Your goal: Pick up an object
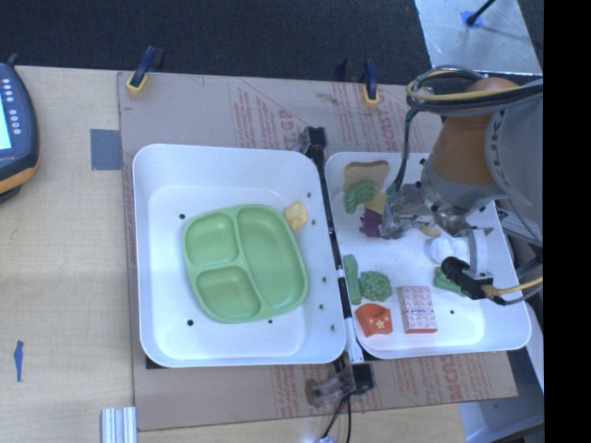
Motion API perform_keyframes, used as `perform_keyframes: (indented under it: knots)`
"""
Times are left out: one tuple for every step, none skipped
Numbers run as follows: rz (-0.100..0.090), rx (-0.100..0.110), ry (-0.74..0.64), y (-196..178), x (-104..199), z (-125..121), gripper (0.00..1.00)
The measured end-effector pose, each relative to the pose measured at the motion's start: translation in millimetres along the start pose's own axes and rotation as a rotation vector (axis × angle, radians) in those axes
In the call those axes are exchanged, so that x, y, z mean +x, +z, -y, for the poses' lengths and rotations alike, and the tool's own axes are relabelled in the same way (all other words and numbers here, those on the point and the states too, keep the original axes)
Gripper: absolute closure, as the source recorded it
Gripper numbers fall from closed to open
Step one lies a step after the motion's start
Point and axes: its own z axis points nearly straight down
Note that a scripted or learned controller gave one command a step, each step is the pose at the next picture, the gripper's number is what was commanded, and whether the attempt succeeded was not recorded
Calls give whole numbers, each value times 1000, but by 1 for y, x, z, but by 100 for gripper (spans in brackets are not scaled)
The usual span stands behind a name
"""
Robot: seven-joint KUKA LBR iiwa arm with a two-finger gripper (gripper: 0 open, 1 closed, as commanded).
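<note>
white right bin [517, 335] holds the clutter. nearest edge: red carton [373, 320] and small pink box [417, 309] side by side. next back, green broccoli-like piece [376, 285] beside a green stick [351, 278]. further back, purple item [372, 221], green leafy piece [359, 195], toast slice [367, 171]. gripper [399, 221] sits low just beside the purple item; cannot tell if it's open or closed. left bin [148, 247] has green divided plate [245, 263], yellow lump [295, 215]. step looks like approach/grasp on purple item. next: close, lift straight up.
</note>
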Motion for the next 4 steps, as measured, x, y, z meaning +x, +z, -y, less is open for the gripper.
perform_keyframes:
  knots:
    - [0, 1, -1, 1, 0, 0, 0]
    - [0, -11, -5, -49, -1, -56, 0]
    - [-2, 6, -3, 12, 5, -29, 0]
    - [0, 0, -5, -2, 4, -31, 100]
